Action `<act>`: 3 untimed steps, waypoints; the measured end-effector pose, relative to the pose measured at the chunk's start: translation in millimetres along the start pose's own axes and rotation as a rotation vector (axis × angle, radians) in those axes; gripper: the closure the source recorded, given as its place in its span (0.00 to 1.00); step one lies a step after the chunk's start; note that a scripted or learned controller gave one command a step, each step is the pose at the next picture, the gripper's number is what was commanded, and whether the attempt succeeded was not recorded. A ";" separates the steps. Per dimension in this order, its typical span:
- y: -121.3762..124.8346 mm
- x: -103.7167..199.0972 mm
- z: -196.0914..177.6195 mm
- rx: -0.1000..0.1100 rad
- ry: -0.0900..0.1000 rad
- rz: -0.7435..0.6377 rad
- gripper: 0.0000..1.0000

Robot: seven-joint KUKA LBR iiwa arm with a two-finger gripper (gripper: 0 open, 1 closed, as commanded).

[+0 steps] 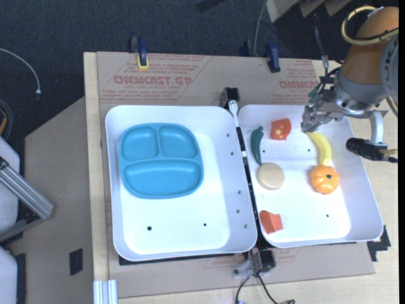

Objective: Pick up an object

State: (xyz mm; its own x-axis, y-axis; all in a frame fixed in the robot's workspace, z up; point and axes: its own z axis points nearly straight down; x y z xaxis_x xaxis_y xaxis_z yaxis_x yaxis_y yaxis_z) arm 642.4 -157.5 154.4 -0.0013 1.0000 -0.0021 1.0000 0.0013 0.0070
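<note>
Objects for picking lie scattered in the right-hand white bin (354,230), which serves as the landmark for everything else. Nearest the camera inside it, close to its front left corner, sits a small red-orange block (271,221). Farther back, by the middle of the bin's left side, rests a round cream-coloured disc (271,175). To the right of the disc, well apart from it, is an orange fruit shaped like a small pumpkin (324,179). Just behind that fruit, and touching or nearly touching it, a yellow banana (321,146) runs lengthwise toward the bin's back. Along the bin's left wall, behind the disc, lies a slim dark green pepper (256,144). Just right of the pepper, toward the back, sits a red strawberry-like piece (281,129).

At the far end of the banana, over the bin's back right area, the end effector (311,125) points down, its dark fingers close together; nothing can be made out between them, and whether they are parted or closed cannot be told. Above it the grey arm with its orange band (373,43) reaches in from the right.

Left of this bin, touching it along the shared edge, is a second white bin (126,227) holding a blue divided plate (161,160) in its back half. Both bins rest on a brown bench (190,71) printed with red lettering.
</note>
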 end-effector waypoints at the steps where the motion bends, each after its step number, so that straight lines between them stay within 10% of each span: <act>1: 2.4 2.5 -64.5 -0.002 -0.001 0.000 1.00; 3: -23.7 58.8 -71.9 0.011 0.004 -0.003 1.00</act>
State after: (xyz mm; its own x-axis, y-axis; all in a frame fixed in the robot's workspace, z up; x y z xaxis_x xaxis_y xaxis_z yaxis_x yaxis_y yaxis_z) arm 618.2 -98.7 226.0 -0.0039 1.0000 0.0020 1.0000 0.0039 -0.0040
